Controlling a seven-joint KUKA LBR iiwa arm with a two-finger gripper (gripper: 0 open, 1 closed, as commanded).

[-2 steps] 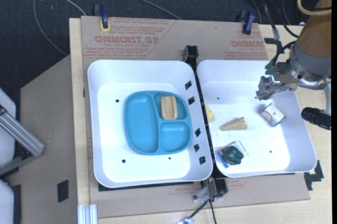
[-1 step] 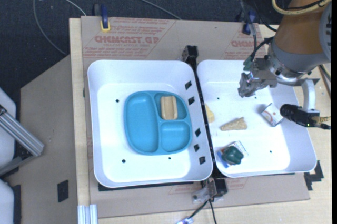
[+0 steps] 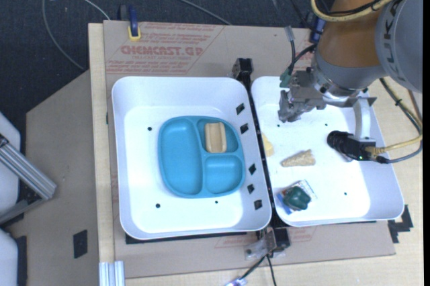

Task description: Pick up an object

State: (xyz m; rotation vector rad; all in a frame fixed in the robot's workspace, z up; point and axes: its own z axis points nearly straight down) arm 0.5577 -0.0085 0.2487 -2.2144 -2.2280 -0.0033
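Two shallow white bins sit side by side on the surface (image 3: 168, 248). The left bin (image 3: 134, 144) holds a blue divided tray (image 3: 181, 157), and a tan block (image 3: 215, 137) lies in the tray's upper right compartment. In the right bin (image 3: 376, 201) lie a tan wedge (image 3: 298, 158), a small pale piece (image 3: 267, 146) against the bin's left wall, and a dark green object in a clear wrapper (image 3: 296, 197) near the front edge. The arm (image 3: 356, 16) reaches in from the right, its tool (image 3: 293, 110) low over the back of the right bin, well apart from the wedge.
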